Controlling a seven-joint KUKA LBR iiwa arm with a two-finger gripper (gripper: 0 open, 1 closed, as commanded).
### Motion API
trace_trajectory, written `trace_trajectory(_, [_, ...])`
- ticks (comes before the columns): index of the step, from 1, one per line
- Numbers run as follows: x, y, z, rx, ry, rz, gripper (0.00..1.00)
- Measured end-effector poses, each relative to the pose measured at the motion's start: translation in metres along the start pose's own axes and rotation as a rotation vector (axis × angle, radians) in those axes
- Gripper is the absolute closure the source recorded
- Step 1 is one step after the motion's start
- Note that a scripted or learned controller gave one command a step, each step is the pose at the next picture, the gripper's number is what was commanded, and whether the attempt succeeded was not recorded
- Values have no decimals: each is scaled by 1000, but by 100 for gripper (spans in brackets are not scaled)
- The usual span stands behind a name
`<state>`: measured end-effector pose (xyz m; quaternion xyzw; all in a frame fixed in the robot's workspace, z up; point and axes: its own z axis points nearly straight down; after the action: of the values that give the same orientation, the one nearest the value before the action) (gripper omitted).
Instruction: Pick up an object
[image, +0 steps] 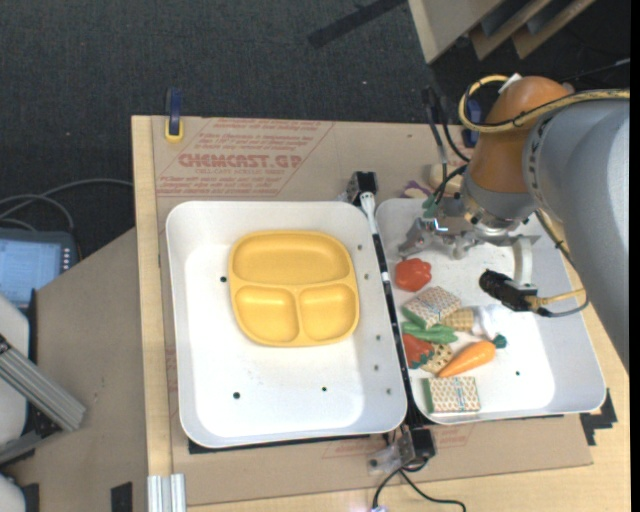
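My gripper (440, 238) hangs over the back left part of the right bin (560, 385), under the orange-banded wrist (515, 130). Just in front of it and slightly left lies a red toy vegetable (412, 272); nothing shows in the gripper. Further forward sits a cluster: a patterned cracker-like block (433, 303), a green leafy piece (425, 330), a second red piece (414, 348), an orange carrot (466, 359) and a small printed packet (452, 395).
The left bin (200, 380) holds a yellow three-compartment plate (295, 285). A black divider rail (380, 270) runs between the bins. A black part with a cable (505, 290) hangs off the arm over the right bin. Cardboard (240, 150) lies under both bins.
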<state>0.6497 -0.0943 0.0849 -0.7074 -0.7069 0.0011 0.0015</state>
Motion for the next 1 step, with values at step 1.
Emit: trace_trajectory(1, [-14,-80,-3,4,1,3,0])
